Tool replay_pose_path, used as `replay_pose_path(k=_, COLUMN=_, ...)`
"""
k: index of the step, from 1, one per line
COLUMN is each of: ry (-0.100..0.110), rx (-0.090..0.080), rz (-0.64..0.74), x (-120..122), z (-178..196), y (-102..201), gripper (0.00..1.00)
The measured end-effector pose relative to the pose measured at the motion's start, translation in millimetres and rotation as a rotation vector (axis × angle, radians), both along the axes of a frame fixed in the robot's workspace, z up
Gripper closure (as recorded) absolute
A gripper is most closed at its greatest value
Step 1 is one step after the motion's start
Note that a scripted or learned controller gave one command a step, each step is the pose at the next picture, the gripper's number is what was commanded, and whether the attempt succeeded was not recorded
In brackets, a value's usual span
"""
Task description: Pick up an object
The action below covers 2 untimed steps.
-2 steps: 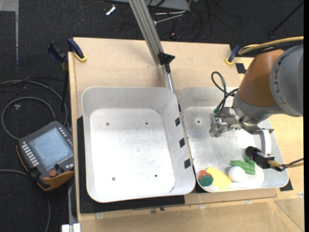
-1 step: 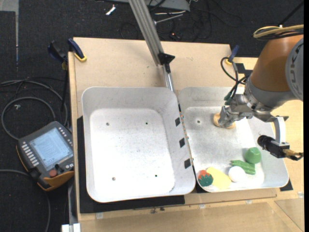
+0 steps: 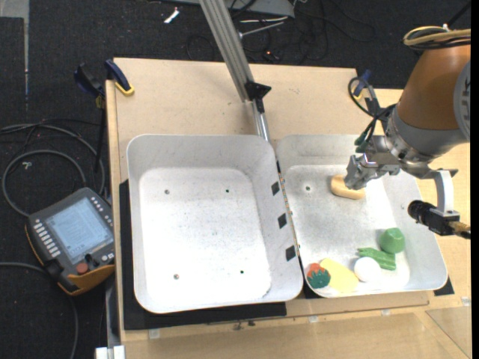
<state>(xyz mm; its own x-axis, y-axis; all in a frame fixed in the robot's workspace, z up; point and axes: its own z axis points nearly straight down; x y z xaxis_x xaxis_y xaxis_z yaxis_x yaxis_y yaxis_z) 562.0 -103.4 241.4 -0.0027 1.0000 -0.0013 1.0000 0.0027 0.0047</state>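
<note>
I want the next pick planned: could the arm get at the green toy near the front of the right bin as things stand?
Probably yes. The green toy lies uncovered in the right bin, touching only a white ball, and the gripper hovers over a tan piece in the same bin.

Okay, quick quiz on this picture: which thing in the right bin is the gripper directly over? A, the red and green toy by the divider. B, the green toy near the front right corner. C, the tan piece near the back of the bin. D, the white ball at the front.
C: the gripper sits right above the tan piece, while the other objects lie apart along the front of the right bin.
</note>
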Motion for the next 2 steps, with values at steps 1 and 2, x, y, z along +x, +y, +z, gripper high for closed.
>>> replay_pose_path(k=1, ry=0.005, rx=0.003, rz=0.006, x=-12, z=9, y=54, gripper=1.0)
replay_pose_path(k=2, ry=0.006, rx=0.004, rz=0.007, x=-21, z=14, y=112, gripper=1.0)
